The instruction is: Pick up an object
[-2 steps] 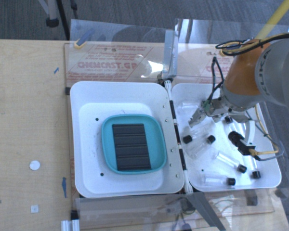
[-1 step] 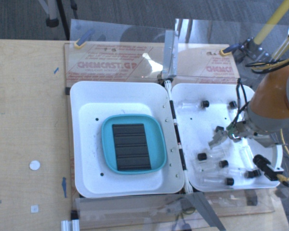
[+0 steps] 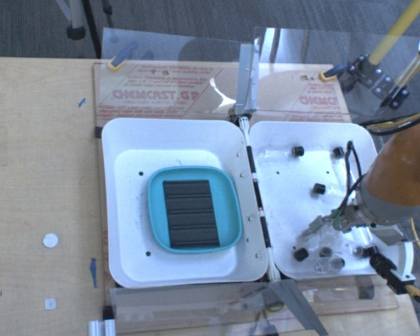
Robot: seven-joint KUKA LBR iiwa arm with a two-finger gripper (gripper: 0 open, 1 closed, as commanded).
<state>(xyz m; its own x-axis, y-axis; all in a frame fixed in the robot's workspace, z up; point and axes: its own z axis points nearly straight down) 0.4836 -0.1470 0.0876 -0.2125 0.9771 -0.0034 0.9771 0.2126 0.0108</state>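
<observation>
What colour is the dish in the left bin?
Light blue, with a dark ribbed block inside; the camera view shows the dish clearly from above.

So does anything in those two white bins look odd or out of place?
Nothing looks spilled or broken. The teal tray with its dark ribbed insert sits slightly off square in the left bin. A few small dark pieces lie scattered in the right bin near the gripper.

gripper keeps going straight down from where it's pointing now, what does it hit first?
Probably the floor of the right bin near its front edge. The gripper points down there amid small clear and dark pieces I can't identify; one of those could come first, since depth is unclear.
</observation>
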